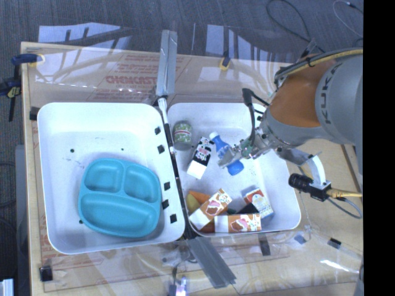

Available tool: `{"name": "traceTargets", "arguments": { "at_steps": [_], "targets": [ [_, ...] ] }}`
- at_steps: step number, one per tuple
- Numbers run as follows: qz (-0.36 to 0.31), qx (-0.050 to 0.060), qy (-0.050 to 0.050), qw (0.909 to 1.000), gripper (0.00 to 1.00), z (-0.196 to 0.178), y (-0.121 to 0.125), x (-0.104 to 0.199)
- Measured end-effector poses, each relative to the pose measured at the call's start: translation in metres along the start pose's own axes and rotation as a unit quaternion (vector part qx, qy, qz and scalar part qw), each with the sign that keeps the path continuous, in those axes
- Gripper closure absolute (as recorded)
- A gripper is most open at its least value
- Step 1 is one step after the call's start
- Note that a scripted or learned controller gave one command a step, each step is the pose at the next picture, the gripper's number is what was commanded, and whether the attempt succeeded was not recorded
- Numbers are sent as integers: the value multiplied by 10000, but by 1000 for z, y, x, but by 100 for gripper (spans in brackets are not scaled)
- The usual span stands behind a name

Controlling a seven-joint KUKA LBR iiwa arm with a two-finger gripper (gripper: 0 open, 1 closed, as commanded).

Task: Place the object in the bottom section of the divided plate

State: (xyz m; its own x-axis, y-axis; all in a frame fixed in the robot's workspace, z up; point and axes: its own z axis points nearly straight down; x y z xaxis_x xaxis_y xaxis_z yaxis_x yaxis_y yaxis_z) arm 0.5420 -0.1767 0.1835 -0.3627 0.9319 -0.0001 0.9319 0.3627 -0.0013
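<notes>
Blue-and-white object (223, 151): lies in the right bin (281, 217), long axis slanting upper-left to lower-right, directly at the pincer (237, 155) tip. Pincer state: cannot tell. Divided plate (120, 197): left bin (62, 128), well apart to the left.

Two white bins (55, 165) sit side by side. The left one bears one blue divided plate (120, 197). The right bin (281, 217), beside that plate, holds one small round can (182, 133), one blue-and-white bottle (223, 150) and about five small printed cartons (215, 205).
</notes>
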Motion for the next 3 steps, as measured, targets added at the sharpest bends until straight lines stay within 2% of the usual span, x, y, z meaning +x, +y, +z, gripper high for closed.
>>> {"name": "traceTargets", "arguments": {
  "at_steps": [1,2,3],
  "targets": [
    [-501,11,11,9987,100,9,-25,85],
    [-501,10,9,9987,0,9,-25,85],
    [259,-14,-9,9997,0,44,-30,84]
  ]
}}
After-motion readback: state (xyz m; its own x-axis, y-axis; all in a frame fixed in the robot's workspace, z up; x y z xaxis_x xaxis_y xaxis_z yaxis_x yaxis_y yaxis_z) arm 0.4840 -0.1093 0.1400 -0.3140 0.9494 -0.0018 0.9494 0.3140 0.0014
